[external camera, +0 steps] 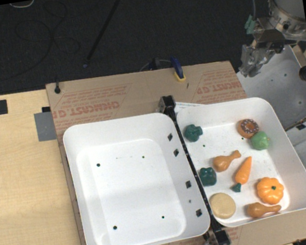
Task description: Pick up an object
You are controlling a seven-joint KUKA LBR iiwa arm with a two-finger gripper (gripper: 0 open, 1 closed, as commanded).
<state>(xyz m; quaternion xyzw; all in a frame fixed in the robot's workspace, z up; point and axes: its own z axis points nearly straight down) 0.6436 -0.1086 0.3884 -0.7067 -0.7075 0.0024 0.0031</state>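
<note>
The right white bin [281, 126] holds several toy foods. A dark green piece [192, 132] lies near its back left and a second green piece [207, 176] sits by the divider. A sprinkled donut [248, 127] and a light green ball [260, 141] rest at the back right. In the middle are a tan drumstick [227, 161] and an orange carrot [242, 171]. Along the front lie a cream bun [222, 205], an orange pumpkin [269, 189] and another drumstick [262, 209]. My gripper [254, 61] hangs high beyond the bin's back right corner, away from all of them.
The left white bin [78, 160] stands beside the right one on a cardboard sheet [108, 100]. A blue clamp [178, 69] sits at the cardboard's back edge. A grey metal plate [286, 85] lies under the arm at the right.
</note>
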